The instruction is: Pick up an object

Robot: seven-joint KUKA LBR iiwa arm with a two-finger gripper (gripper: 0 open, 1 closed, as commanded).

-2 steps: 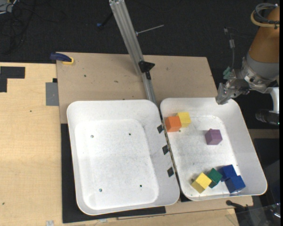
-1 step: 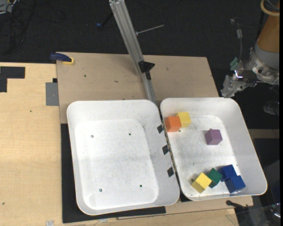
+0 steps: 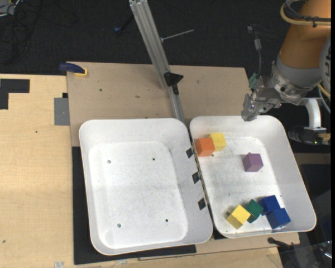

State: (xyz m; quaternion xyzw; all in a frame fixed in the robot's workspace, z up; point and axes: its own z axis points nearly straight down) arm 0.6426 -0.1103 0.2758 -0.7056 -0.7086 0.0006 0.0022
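Camera view: The arm point(image 3: 301, 43) entered from the right, and its pincer point(image 3: 251, 111) hung above the far rim of the right bin point(image 3: 293, 149), near that bin's far-left corner. Whether the pincer was apart or together could not be told from this angle; nothing showed between its tips.

The right bin held all the candidate objects. An orange block point(image 3: 205, 146) and a yellow block point(image 3: 218, 141) sat touching each other against the bin's left wall. A purple block point(image 3: 252, 162) stood alone near the middle. At the near end, a second yellow block point(image 3: 238, 216), a green block point(image 3: 254, 210) and two blue blocks point(image 3: 273, 210) lay clustered together. The left bin point(image 3: 100, 135) sat just beside the right one on the surface point(image 3: 123, 88).

Governing relation: the orange and yellow pair lay nearest the pincer, toward the camera and to the left of it. The purple block lay almost straight toward the camera, somewhat farther off, and stood apart from its neighbours, so it probably offered the cleaner grasp. The blocks were roughly cubic, so no long axis mattered.
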